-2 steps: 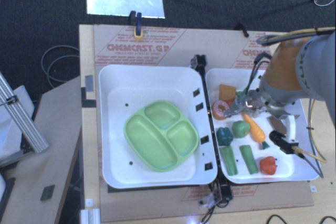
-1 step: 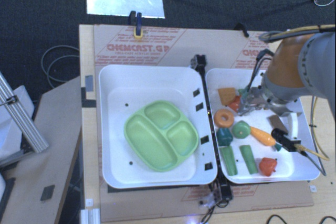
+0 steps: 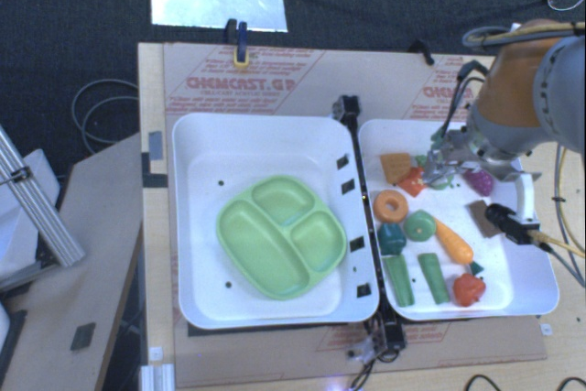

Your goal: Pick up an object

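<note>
The right bin (image 3: pixel 526 288) holds several toy foods: a tan slice (image 3: pixel 396 167), a red piece (image 3: pixel 411 184), an orange doughnut ring (image 3: pixel 391 206), a green round piece (image 3: pixel 420 225), a teal piece (image 3: pixel 391 239), an orange carrot (image 3: pixel 453 242), two green sticks (image 3: pixel 398 279) (image 3: pixel 434 277), a red strawberry (image 3: pixel 468 288), a purple piece (image 3: pixel 480 182) and a brown block (image 3: pixel 480 215). My gripper (image 3: pixel 438 171) hangs low over the bin's upper part, just right of the red piece and tan slice. Nothing is visibly between its fingers.
The left bin (image 3: pixel 197 197) holds a green divided plate (image 3: pixel 279 235). A black clip divider (image 3: pixel 352 188) separates the bins. The grey arm with orange band (image 3: pixel 526 92) comes in from the right. Cables lie on the bench's right side.
</note>
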You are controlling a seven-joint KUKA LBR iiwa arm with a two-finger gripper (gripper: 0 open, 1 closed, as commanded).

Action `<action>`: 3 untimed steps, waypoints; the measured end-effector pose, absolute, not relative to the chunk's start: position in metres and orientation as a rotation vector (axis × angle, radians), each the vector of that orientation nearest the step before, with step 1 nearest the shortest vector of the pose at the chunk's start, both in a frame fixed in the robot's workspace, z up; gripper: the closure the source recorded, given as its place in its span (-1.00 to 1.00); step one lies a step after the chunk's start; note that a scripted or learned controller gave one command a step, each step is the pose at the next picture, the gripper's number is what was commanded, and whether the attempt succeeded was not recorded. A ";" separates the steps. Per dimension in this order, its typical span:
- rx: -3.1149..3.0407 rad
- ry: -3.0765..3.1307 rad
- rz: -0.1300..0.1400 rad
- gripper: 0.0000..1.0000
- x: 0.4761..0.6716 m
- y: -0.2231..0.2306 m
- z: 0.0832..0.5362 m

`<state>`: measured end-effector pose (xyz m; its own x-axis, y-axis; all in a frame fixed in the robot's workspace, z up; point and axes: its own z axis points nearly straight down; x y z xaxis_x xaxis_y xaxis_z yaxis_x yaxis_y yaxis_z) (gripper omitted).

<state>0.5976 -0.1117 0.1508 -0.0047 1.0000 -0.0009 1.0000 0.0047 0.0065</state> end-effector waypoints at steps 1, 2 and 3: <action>2.211 2.223 0.007 1.00 0.610 -0.112 0.208; 2.214 2.224 0.005 1.00 0.611 -0.112 0.226; 2.211 2.229 0.005 1.00 0.625 -0.070 0.220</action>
<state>0.6255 -0.0704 0.2202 -0.0083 1.0000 0.0006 1.0000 0.0083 0.0039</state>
